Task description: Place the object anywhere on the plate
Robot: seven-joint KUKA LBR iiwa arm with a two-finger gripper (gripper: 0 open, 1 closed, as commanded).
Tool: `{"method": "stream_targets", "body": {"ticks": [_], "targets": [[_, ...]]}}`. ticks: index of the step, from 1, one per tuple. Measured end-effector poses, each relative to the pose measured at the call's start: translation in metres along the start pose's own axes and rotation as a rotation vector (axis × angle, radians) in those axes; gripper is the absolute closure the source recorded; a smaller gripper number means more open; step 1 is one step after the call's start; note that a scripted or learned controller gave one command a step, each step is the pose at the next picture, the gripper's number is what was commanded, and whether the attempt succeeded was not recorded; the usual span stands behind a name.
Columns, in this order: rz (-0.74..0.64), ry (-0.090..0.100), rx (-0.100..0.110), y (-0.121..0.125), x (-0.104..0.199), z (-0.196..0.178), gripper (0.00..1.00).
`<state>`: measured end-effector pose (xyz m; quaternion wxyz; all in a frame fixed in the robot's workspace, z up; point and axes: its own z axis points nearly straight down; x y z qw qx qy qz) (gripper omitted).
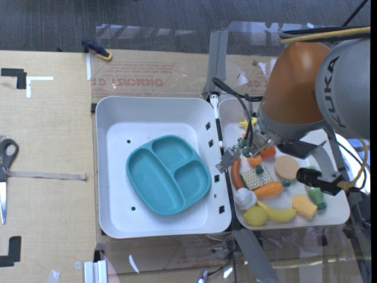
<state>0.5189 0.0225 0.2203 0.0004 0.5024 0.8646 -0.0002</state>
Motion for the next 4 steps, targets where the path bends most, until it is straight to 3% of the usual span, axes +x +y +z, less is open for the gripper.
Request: {"method": "stream_targets", "body": {"ticks": [4], "targets": [[0.000, 0.000, 0.000, 0.0000, 0.0000, 0.0000, 0.00]]}}
